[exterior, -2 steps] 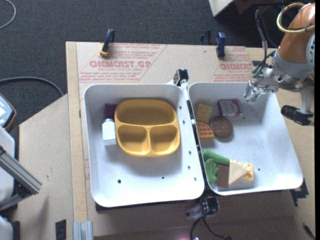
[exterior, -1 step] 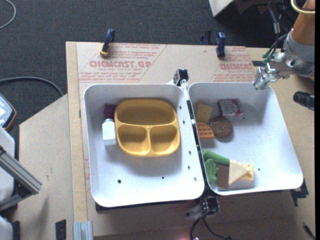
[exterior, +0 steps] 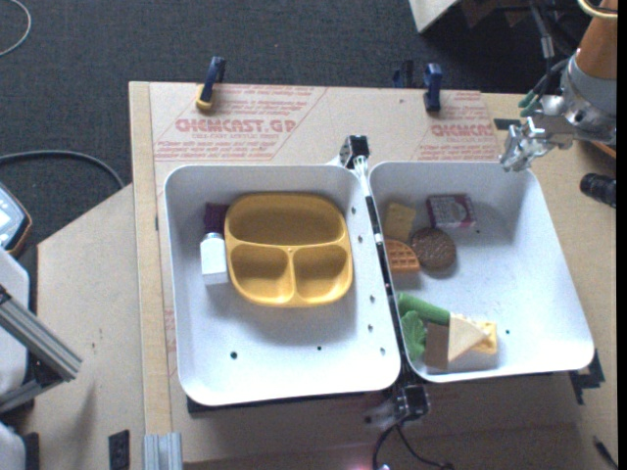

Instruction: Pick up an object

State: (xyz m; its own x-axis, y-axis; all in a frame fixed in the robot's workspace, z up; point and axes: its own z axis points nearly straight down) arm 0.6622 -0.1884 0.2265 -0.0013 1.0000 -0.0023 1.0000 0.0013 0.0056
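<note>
Gripper (exterior: 516, 155) hangs over right bin's (exterior: 549, 262) far right corner, nothing between fingers. Right bin: waffle (exterior: 401, 257), brown cookie (exterior: 434, 249), sandwich wedge (exterior: 466, 342), green item (exterior: 419, 319). Left bin (exterior: 196, 351): yellow divided tray (exterior: 288, 249), white bottle (exterior: 214, 258) beside it.

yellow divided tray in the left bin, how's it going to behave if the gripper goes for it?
The yellow tray looks like rigid moulded plastic, so probably stiff and light for its size. It is wide and lies flat, so the gripper likely needs a rim pinch, and it may tilt. Its glossy surface could slip. Pushed, it would likely nudge the small white bottle beside it.
</note>
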